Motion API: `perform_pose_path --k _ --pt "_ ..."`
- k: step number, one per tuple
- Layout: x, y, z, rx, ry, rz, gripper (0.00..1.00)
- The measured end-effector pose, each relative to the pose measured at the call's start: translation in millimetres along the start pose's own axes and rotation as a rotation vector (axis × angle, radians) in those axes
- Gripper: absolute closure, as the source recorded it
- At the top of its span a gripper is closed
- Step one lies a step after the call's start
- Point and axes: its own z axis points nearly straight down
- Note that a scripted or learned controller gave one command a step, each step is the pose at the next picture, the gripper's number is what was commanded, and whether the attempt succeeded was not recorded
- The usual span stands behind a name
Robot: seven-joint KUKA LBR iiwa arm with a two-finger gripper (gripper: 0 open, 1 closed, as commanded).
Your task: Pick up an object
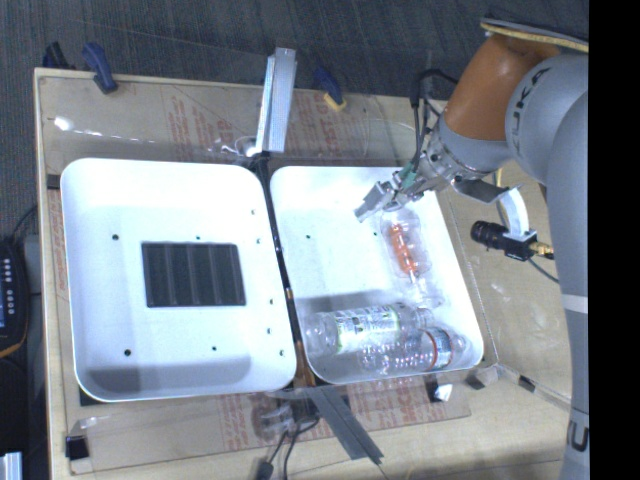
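Gripper (385, 198) hangs over the right bin's (330, 258) far end; can't tell its state. Clear packet w/ orange contents (407, 251) lies just below it. Two clear plastic bottles (385, 340) lie along the near wall. Dark ridged block (193, 274) in left bin (100, 218).

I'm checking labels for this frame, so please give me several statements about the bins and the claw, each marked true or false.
1. The left bin holds a dark ribbed rectangular block. True.
2. Two clear plastic bottles lie in the right bin. True.
3. The claw hangs over the left bin. False: it is over the right bin's far side.
4. The bottles stand upright. False: they lie on their sides.
5. An orange-tinted clear item lies near the claw. True.
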Motion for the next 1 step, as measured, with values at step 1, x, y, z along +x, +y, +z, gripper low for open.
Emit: perform_pose_path --k 1 --pt "-0.6 4.1 25.2 0.003 0.003 -0.058 0.00"
